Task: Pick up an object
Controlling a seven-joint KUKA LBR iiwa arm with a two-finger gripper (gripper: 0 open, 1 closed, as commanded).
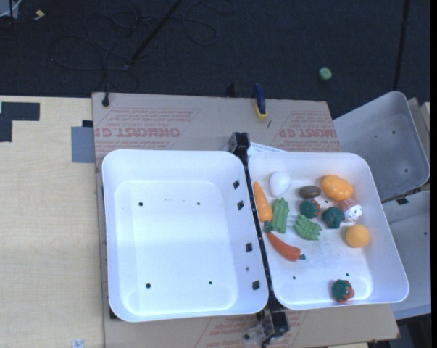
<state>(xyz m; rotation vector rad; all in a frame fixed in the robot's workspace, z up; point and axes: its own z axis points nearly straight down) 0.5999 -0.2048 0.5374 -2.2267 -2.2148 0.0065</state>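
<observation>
The counter [30, 216] carries a cardboard sheet [175, 125] with two white bins side by side on it. The left bin [175, 238] shows its bare floor with a few small dark holes. The right bin [327, 267] holds all the toy food, gathered in its upper half apart from one piece.

An orange carrot [262, 202] lies along the bin's left wall, with a green pod [279, 214] just beside it and a red chili [285, 247] below them, slanting toward the middle. A white egg [279, 183] sits near the top edge. An orange lump [337, 188] rests toward the upper right corner, with a small brown piece [309, 191] between it and the egg. Below these lie a leafy green piece [307, 228], a dark green broccoli [333, 217] and a round orange fruit [356, 235] near the right wall. A red-and-green strawberry [341, 290] lies alone near the lower right corner.

No tool is in view, so whether it is spread or pressed together cannot be told.
</observation>
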